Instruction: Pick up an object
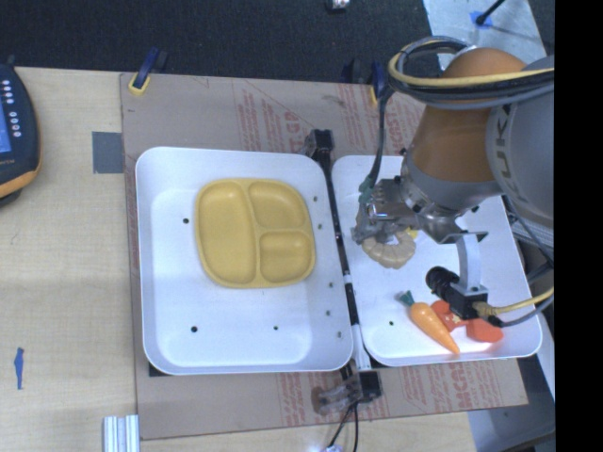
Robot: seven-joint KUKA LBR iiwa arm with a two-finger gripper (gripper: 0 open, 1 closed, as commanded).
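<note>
At the far left edge you see a dark handheld unit (11, 125) with an orange rim, cut off by the frame, so only its right part is there to read. Next comes the left bin (160, 337), and in it a yellow tray (254, 232) with three compartments, lying flat toward the bin's upper half. Between the bins runs a dark strip with a black clamp (320, 143) at its top end and another fitting at its bottom end, too small for you to make out.

In the right bin (513, 252), a pale beige object (392, 250) sits near the left wall; its upper part is hidden under the gripper (377, 217), so you cannot name its shape. The gripper's metal parts hang directly over it, and you cannot tell whether the jaws are spread or closed, or whether they touch the object. The arm (462, 139) covers the bin's upper right. Lower down lies a toy carrot (433, 326), tip pointing down-right, and just beside it a red piece (480, 330), partly hidden behind a black fitting (452, 290) and a yellow hose (518, 304).
</note>
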